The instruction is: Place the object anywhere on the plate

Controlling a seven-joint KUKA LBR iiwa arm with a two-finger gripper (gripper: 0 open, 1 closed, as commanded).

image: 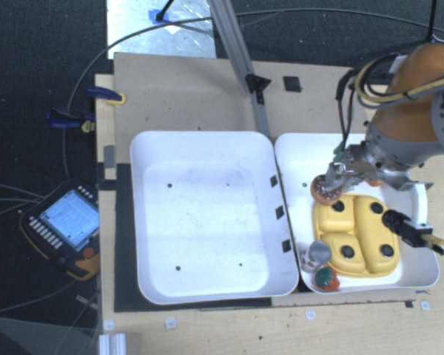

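Observation:
A yellow plate (357, 235) with several round-cornered compartments lies in the right bin (296, 161), toward its front. My gripper (336, 181) hangs over the plate's far left corner. Directly beneath it and touching its tip is a small round brown object (323, 191), which sits at the plate's edge. From this angle I cannot make out whether the gripper grips it.
A grey cup-like piece (317, 253) and a small green and red object (325, 277) lie in the right bin's front left corner, beside the plate. The left bin (144, 198) stands alongside. A slanted metal pole (237, 43) rises behind the bins.

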